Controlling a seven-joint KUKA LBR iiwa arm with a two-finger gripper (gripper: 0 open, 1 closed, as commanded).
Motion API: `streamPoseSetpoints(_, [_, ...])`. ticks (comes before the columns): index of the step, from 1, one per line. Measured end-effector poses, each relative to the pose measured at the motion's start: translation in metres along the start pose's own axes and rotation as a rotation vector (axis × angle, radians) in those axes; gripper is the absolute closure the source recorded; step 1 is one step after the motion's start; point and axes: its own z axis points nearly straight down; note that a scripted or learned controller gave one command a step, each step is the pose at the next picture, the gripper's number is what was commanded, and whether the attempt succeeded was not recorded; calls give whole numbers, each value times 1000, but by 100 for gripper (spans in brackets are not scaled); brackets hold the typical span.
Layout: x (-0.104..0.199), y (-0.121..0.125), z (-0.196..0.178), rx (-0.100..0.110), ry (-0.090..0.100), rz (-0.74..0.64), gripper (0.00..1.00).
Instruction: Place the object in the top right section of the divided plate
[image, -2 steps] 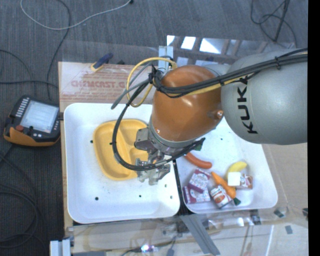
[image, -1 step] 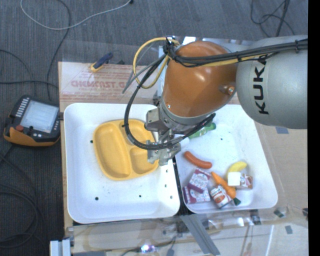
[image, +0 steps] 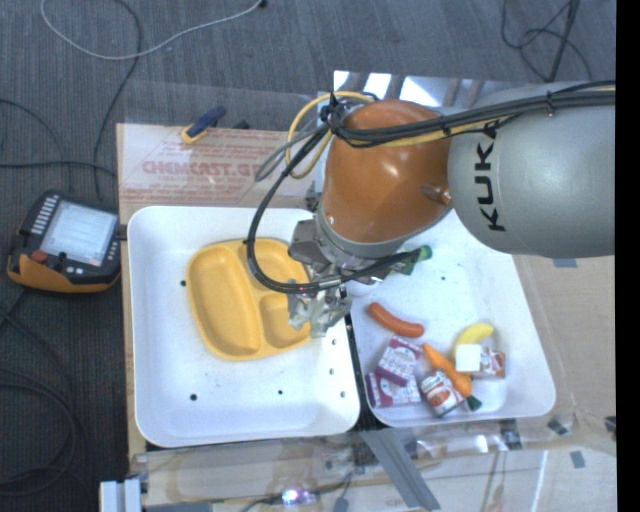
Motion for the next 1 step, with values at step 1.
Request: streamPoseSetpoints(1, [-11,64,23,0,0,46,100])
